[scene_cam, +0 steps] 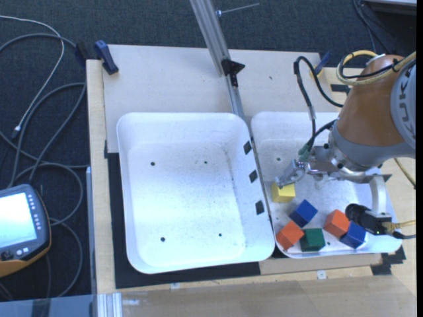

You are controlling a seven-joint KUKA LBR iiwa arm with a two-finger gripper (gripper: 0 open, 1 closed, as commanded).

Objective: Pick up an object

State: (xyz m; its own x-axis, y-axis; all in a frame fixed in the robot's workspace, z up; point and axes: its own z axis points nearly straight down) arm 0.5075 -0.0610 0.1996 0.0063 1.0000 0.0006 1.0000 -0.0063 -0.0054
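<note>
While the gripper hangs just above the yellow block in the right bin, I cannot tell what it holds. That block looks small, hard and light; grab its flat sides. Blue, orange and green blocks sit nearby. Another bin sits left.

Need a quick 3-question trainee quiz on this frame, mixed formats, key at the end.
1. True or false: the yellow block lies in the right bin.
2. How many blue blocks are in that bin? A) one B) two C) three
3. Fill in: the gripper sits just above the ____ block.

Key: 1 true. 2 B: one blue block mid-bin, another blue block near the right rim. 3 yellow.
</note>
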